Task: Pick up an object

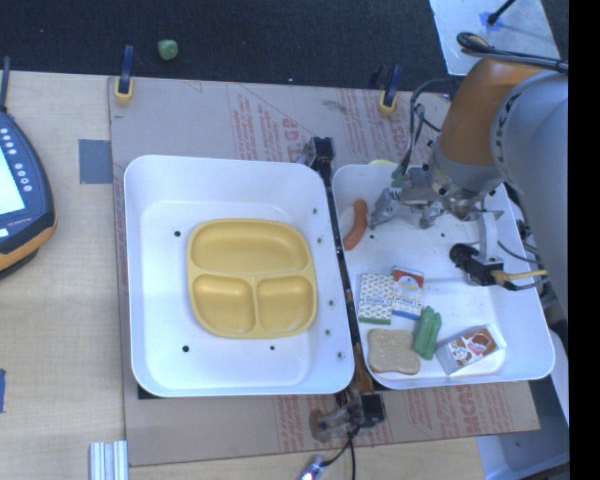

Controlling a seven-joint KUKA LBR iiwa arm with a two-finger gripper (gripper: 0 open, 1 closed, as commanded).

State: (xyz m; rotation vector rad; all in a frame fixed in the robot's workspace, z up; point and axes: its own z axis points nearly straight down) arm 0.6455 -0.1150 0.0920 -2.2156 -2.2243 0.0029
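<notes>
Nearest the camera, along the front edge of the right shallow white bin (540, 363), lie a tan slice of toast (392, 352), a green pickle-shaped toy (426, 332) and a small red-and-white printed carton (471, 349). Behind them sit patterned cards (376, 297); farther back, an orange-red sausage (355, 224) rests beside the divider. My tool (412, 200) hangs just right of that sausage, low in the bin's back; whether its grip is open or closed I cannot tell. I judge a clean pick means centring over the sausage before descending. My grey arm with its orange band (480, 108) bends down from the right.
</notes>
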